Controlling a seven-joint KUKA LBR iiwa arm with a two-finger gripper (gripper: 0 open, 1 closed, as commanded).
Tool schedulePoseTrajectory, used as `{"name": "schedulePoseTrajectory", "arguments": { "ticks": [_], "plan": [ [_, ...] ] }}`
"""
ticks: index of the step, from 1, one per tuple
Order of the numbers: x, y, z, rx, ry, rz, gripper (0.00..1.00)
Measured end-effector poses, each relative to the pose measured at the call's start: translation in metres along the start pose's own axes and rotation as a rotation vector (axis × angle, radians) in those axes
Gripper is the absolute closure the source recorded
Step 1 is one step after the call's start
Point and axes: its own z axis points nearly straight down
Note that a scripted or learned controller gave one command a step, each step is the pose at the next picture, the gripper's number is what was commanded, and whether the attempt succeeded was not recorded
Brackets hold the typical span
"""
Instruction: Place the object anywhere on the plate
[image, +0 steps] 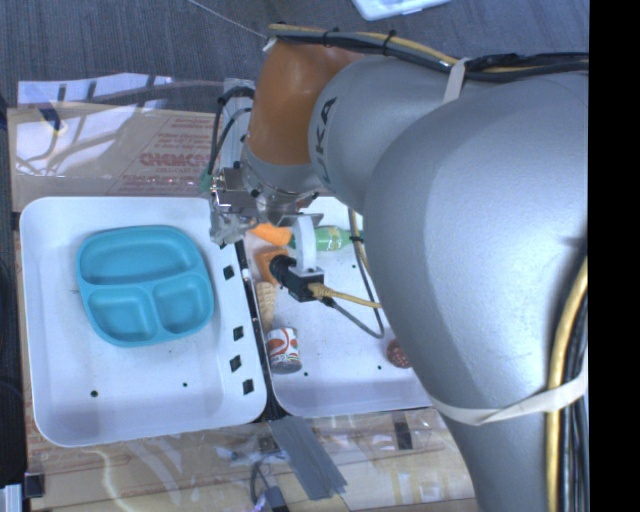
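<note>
At the far left I see the left bin (50, 400), a shallow white tray resting on the table (150, 480). A blue plate (145, 283) with three compartments lies flat in its upper half, well clear of the bin walls.

At the divider between the bins, the end effector (235, 215) sits low over the near edge of the right bin (340, 385). Its tips are masked by the wrist hardware, so I cannot tell whether it is apart, together or clamped on anything.

Just right of it, an orange object (270, 234) lies in the right bin, partly covered by the wrist; its shape is hard to make out. A green bottle (330, 239) lies beside it, cut off by the arm. Below these I see a tan cone-like item (266, 296) and a small red and white can (283, 350) near the divider. A dark reddish item (398, 354) shows at the arm's edge, mostly hidden.

The grey arm (480, 200) with its orange band (290, 100) covers the right portion of the right bin.
</note>
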Motion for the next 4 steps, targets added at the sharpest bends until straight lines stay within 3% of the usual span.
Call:
{"name": "schedulePoseTrajectory", "arguments": {
  "ticks": [1,2,3,4],
  "plan": [
    [0.079,-0.076,0.063,-0.005,0.001,-0.007,1.0],
    [0.032,0.011,0.062,-0.014,0.0,0.006,1.0],
    [-0.033,0.029,-0.171,-0.026,0.002,0.003,1.0],
    [-0.053,-0.022,0.002,-0.004,0.001,0.002,1.0]
  ]
}}
